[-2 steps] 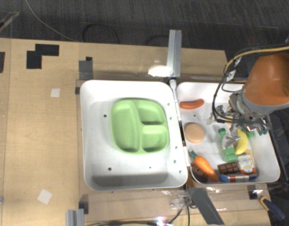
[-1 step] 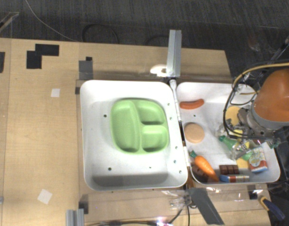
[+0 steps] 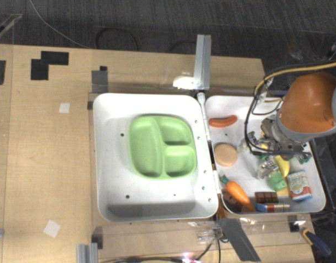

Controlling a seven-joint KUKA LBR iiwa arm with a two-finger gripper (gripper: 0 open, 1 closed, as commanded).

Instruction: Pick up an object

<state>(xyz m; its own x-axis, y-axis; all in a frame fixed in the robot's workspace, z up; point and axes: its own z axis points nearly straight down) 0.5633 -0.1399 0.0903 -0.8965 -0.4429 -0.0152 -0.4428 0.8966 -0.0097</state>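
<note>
The arm (image 3: pixel 313 106) reaches in from three o'clock, its orange band hanging over the right bin (image 3: pixel 242 106). The gripper (image 3: pixel 269 166) points down into the clutter at the bin's four o'clock side, and its tip is lost among cables and toys, so I cannot tell what state it is in or whether it has anything.

Right at that tip sit a banana (image 3: pixel 282 164) and a green piece (image 3: pixel 276 178), touching or nearly so. Just beyond, toward five o'clock, lies a small carton (image 3: pixel 300 185) with red and white print. Along the bin's six o'clock wall rests a brown bar (image 3: pixel 266 196), and beside it, at seven o'clock, a carrot (image 3: pixel 235 190) lies tilted against the corner.

Up at eleven o'clock in the same bin, a sausage (image 3: pixel 222 121) lies flat, well apart from the gripper. Below it, near nine o'clock, a round tan disc (image 3: pixel 226 155) sits alone, possibly a bun.

The left bin (image 3: pixel 110 163) holds a green tray (image 3: pixel 160 146) with three compartments, sitting near its centre.
</note>
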